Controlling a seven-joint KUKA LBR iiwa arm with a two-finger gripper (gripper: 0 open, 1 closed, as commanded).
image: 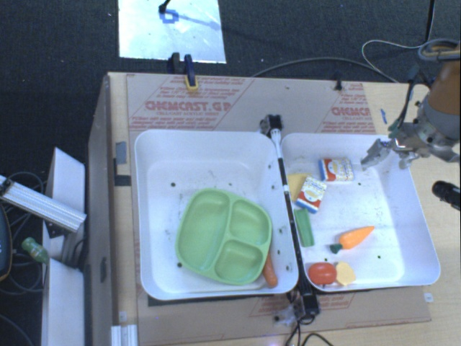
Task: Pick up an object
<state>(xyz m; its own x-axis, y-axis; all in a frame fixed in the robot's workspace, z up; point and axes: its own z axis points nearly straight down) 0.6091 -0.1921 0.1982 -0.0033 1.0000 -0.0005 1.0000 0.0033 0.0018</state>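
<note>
The gripper [389, 155] hangs over the far right rim of the right bin [403, 215], fingers [374, 154] spread apart with nothing between them; the grey arm [439, 121] rises from it toward the right edge, its orange band [448, 85] above the wrist. Nearest the gripper, just to its left inside the bin, lies a red-and-white carton [337, 169]; a second carton [311, 194], white with blue and red, sits lower left of it, against a yellow piece [296, 184]; a green block [303, 228] lies below that, beside the wall shared by the bins. A carrot [354, 237] rests mid-bin, well apart from the gripper; a tomato [322, 272] and a pale yellow slice [346, 273] touch each other at the near edge. In the left bin [166, 164] a green divided plate [224, 236] lies tilted toward the near right corner; a sausage [269, 272] lies just beside the plate's right rim. The bins sit on a brown board [216, 103].
</note>
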